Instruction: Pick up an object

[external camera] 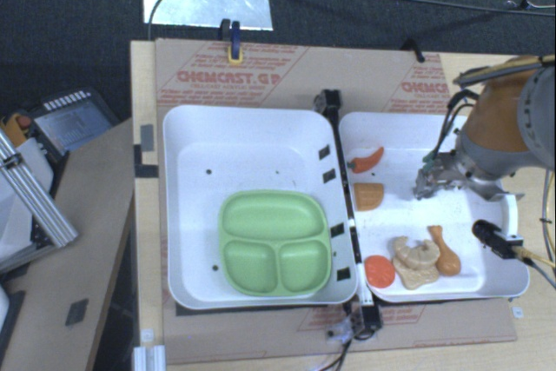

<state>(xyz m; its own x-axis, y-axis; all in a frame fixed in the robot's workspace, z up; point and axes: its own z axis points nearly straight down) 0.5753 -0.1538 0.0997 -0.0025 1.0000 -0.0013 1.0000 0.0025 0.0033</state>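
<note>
The right white bin (395, 130) holds a red chili pepper (368, 159), an orange wedge-shaped piece (368, 195), a red round slice (379, 270), a beige lumpy piece (416, 261) and a brown drumstick-shaped piece (444, 250). My gripper (426, 184) hangs low over the bin's middle right, to the right of the orange wedge and above the beige piece. Nothing shows between its fingers.
The left white bin (200, 135) holds a green three-compartment plate (274, 241). Black clips (330, 100) sit along the seam between the bins. A cardboard sheet (261, 74) lies under both bins. The grey arm (508, 122) enters from the right.
</note>
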